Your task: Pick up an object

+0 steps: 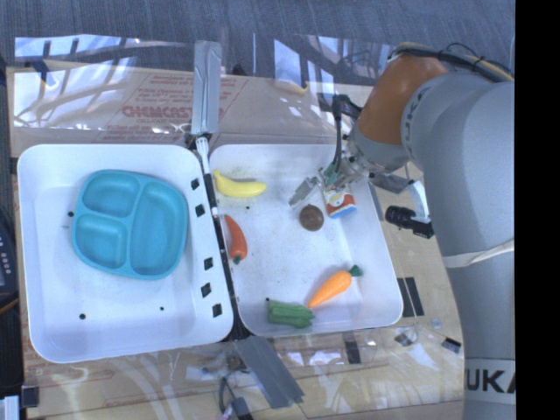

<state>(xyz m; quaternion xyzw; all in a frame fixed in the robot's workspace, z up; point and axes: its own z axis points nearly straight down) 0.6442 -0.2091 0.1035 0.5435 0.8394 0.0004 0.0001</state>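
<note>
While the end effector (320, 185) hangs low over the far part of the right bin (385, 274), I cannot tell from this slanted view whether it is apart or together, and I see nothing clamped in it. Its metal tip sits just beside a small red and white carton (340, 203), and a brown round object (311, 218) lies just near of it, close to touching the carton. Either looks like the likeliest target, though I am only judging by nearness.

Further out in the same bin I see a yellow banana (239, 185) toward the far left, a red pepper (234, 239) against the left wall, an orange carrot (332, 288) near the near right corner, and a green vegetable (290, 314) at the near edge. The left bin (39, 261) holds a blue divided plate (131, 223).

My worry is crowding: the carton and the brown piece sit so close that a descent between them could nudge one aside or catch both poorly. The brown piece looks round and may roll away under contact. The carton also lies near the bin's right wall, so a misaligned approach could strike the wall.
</note>
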